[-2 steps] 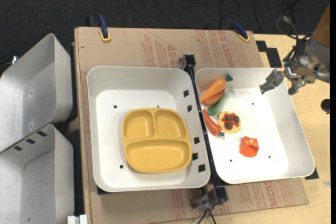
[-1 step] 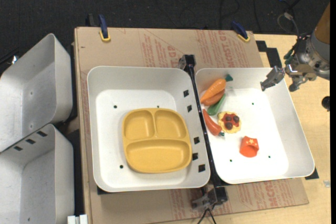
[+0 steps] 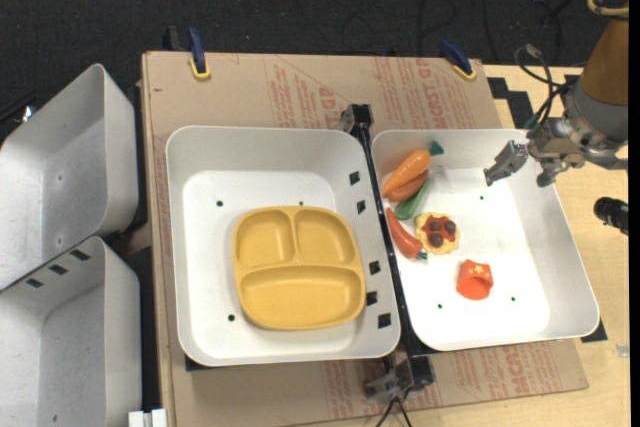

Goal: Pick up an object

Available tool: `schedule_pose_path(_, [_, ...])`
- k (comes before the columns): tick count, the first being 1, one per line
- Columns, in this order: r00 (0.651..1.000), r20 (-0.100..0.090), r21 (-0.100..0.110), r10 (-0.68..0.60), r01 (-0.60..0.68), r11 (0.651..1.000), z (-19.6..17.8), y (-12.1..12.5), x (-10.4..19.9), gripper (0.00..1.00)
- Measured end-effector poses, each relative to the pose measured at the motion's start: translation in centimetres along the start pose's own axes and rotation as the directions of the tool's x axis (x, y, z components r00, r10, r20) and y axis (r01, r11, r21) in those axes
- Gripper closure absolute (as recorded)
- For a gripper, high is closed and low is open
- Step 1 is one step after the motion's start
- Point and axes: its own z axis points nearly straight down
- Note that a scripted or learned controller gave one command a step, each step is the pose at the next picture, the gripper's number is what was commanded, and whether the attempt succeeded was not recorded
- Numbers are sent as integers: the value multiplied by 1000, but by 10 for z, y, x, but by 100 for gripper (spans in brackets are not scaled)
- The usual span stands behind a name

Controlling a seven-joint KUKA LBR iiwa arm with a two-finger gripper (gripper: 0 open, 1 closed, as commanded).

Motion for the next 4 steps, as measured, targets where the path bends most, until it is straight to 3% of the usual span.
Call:
schedule_pose_path(2, [1000,0,1,-1,1,1000,92,-4,6,0])
schedule_pose_path(3, [1000,2,-4,-1,1,1000,79,-3,6,100])
schedule_pose_path(4, [1000,2,-9,-3,3,1000,24,-9,13,100])
